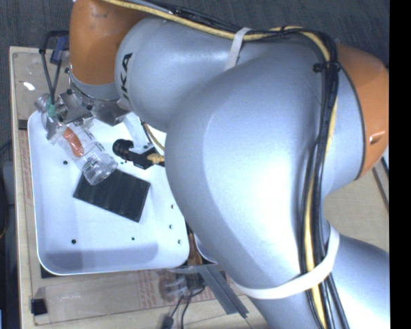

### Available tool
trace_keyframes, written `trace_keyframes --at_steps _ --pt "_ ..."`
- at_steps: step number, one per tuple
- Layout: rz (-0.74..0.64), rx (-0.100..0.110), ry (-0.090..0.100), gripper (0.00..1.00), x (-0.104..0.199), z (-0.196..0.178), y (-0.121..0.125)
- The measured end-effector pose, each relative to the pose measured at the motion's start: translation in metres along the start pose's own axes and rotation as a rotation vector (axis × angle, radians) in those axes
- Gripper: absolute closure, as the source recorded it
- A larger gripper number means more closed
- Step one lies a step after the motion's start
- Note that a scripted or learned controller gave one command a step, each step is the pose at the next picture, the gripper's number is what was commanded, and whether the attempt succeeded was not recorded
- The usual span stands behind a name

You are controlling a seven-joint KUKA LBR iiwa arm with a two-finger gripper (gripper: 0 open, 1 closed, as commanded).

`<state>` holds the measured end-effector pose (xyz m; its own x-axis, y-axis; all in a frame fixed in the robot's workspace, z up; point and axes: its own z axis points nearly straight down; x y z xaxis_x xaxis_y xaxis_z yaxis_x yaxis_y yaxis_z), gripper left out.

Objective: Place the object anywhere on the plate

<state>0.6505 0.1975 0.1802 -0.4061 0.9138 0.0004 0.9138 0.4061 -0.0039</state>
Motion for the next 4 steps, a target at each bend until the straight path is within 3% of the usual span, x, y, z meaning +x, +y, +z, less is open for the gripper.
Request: trace_keyframes --at_steps 1,2,3,4 --pt "-0.001 0.000 0.000 0.00 0.000 0.000 0.000" --pt "-0.247 -0.013 0.000 0.00 -0.016 0.049 0.000" --pt "-0.375 -0.003 -0.002 0.00 0.003 -0.061 -0.006" --pt "-0.571 0.016 -0.004 0.00 0.020 0.060 -0.051"
